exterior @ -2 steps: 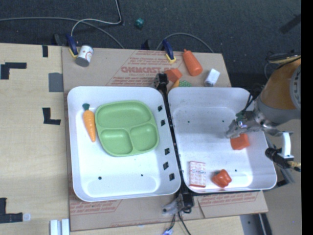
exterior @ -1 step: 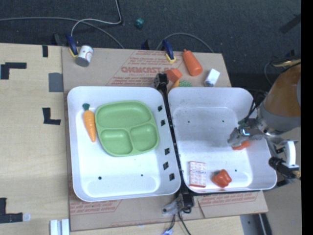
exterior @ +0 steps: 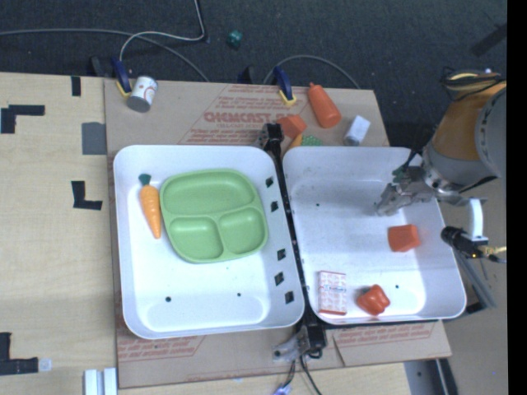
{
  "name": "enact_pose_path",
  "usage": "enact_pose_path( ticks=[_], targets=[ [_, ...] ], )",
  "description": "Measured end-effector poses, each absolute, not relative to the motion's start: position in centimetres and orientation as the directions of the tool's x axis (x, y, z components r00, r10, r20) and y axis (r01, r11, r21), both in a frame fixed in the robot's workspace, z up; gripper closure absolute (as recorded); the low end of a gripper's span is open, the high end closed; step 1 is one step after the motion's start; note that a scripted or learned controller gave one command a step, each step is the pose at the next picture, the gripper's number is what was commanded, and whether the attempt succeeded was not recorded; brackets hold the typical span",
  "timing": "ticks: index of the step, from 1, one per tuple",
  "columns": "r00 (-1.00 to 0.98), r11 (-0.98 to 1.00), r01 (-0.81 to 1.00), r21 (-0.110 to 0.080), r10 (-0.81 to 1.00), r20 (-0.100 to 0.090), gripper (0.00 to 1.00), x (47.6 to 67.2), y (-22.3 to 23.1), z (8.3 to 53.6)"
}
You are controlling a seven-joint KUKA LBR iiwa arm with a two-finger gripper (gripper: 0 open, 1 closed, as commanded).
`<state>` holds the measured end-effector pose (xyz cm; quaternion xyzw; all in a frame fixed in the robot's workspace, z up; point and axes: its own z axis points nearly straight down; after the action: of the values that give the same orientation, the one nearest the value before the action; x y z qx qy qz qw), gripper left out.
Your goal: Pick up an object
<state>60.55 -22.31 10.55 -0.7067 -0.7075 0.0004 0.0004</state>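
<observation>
- Reaching in from the right over the right bin (exterior: 428, 299), grey arm (exterior: 473, 138) with orange band, tool (exterior: 394, 202) low above the bin's upper right part.
- Cannot tell if the tool's tips are apart or together; too small and blurred, and nothing seen between them.
- Lying on the floor of the right bin, just below the tool and apart from it: an orange-red block (exterior: 403, 238).
- Resting near the front edge of the same bin: a red rounded object (exterior: 373, 299), and just beside it on the left a small flat packet (exterior: 332, 292), white with red print.
- Sitting in the left bin (exterior: 198, 315): a green tray (exterior: 215, 214) with three compartments, and a toy carrot (exterior: 151, 206) just beside its left side, green top pointing away.
- Lying behind the bins on the cardboard sheet (exterior: 222, 113): an orange bottle (exterior: 324, 106), a small pale cube (exterior: 357, 129), a small white can (exterior: 142, 92) at the far left corner.
- Running over the dark floor beyond the tabletop (exterior: 41, 220): thin cables (exterior: 165, 38).
</observation>
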Motion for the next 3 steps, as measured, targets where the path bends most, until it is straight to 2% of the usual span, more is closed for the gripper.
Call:
enact_pose_path(
  ticks=[1, 2, 3],
  targets=[
    [-0.001, 0.001, 1.000, -0.001, 1.000, 0.000, 0.00, 60.6, -22.3, 10.6],
    [-0.001, 0.001, 1.000, 0.004, 1.000, -0.002, 0.00, 55.9, -22.4, 8.7],
    [-0.001, 0.001, 1.000, 0.005, 1.000, -0.003, 0.00, 50.8, -20.4, 8.7]
  ],
)
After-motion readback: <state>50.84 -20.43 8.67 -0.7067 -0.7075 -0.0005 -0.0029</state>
